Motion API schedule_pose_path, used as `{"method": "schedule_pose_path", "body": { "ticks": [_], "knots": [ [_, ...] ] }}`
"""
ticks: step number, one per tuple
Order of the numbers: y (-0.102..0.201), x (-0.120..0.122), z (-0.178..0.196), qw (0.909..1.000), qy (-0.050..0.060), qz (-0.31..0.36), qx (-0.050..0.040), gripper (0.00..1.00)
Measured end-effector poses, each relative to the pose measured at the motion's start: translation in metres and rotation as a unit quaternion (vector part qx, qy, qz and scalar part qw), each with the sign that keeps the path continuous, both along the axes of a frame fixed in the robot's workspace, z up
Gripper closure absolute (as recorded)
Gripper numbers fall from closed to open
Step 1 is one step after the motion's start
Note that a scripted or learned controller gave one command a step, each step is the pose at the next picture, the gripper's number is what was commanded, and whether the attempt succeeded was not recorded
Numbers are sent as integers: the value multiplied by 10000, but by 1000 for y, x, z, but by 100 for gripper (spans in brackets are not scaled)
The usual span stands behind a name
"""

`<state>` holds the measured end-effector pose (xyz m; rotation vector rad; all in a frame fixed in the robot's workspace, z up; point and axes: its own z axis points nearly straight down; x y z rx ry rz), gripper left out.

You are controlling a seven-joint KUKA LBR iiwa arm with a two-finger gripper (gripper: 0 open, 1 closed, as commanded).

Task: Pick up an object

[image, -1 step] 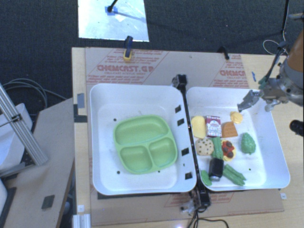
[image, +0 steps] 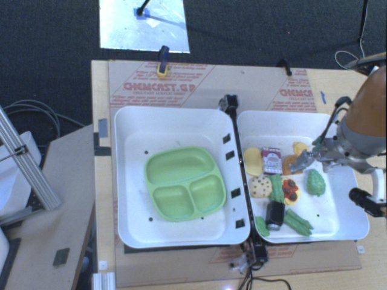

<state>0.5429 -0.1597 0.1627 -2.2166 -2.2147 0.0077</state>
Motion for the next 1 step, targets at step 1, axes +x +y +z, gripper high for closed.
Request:
{"method": "schedule_pose_path", "body": {
  "ticks": [1],
  "knots": [
    [43, -49, -82, 10000, -38, 13, -4, 0]
  ]
}}
